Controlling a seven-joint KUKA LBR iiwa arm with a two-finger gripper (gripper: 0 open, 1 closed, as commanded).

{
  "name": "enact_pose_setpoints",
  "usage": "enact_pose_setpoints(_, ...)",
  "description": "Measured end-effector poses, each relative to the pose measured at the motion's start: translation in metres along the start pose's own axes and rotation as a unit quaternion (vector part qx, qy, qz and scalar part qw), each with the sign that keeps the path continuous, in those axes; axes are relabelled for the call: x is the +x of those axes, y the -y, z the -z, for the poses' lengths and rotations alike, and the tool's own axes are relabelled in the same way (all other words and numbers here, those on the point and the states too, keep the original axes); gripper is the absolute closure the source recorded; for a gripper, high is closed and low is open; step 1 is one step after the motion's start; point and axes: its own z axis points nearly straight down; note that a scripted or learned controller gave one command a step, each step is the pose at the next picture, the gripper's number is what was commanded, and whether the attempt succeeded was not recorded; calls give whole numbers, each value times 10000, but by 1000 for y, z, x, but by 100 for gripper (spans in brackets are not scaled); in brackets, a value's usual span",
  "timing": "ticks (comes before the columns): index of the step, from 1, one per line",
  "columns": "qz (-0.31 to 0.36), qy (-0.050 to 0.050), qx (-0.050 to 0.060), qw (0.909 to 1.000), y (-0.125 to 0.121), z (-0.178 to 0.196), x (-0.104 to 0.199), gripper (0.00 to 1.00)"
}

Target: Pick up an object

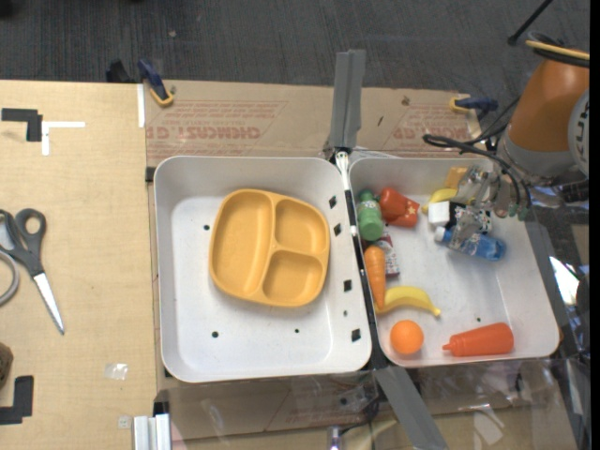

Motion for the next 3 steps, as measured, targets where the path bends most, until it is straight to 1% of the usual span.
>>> enact_pose_setpoints(1, -393, 72, 23, 9992, -13, 0, 10, 0)
enact_pose_setpoints(2, -1280, 38, 8, 9918, -60, -3, 21, 0)
enact_pose_setpoints(3, -2083, 211, 26, 9778, -92, 3, 37, 0)
